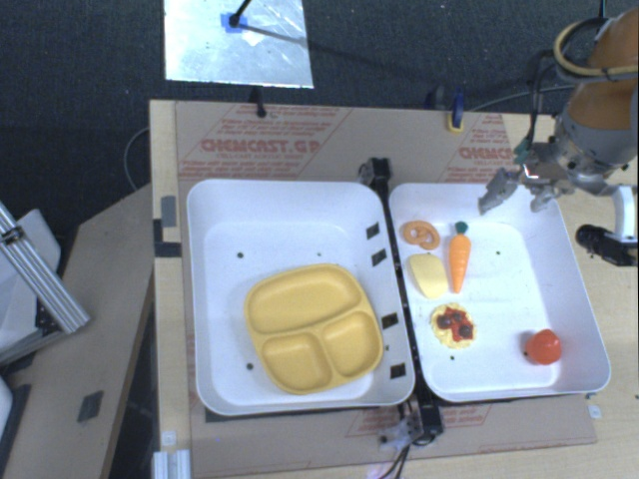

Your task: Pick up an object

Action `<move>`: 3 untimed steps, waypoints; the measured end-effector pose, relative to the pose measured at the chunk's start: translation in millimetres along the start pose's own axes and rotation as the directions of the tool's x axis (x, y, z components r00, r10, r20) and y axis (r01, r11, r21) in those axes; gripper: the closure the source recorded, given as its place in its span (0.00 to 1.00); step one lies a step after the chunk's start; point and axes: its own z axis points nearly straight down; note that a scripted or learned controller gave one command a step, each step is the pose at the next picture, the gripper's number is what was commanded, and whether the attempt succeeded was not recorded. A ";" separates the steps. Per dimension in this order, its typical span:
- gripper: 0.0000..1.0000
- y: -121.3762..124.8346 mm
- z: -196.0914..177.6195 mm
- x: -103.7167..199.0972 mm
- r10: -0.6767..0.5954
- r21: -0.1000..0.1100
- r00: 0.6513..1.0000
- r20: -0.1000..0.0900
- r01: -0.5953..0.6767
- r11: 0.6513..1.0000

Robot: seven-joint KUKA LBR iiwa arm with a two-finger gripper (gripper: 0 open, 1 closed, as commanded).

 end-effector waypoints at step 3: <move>0.00 9.1 90.4 -12.5 0.000 -0.011 1.000 0.002 0.000 1.000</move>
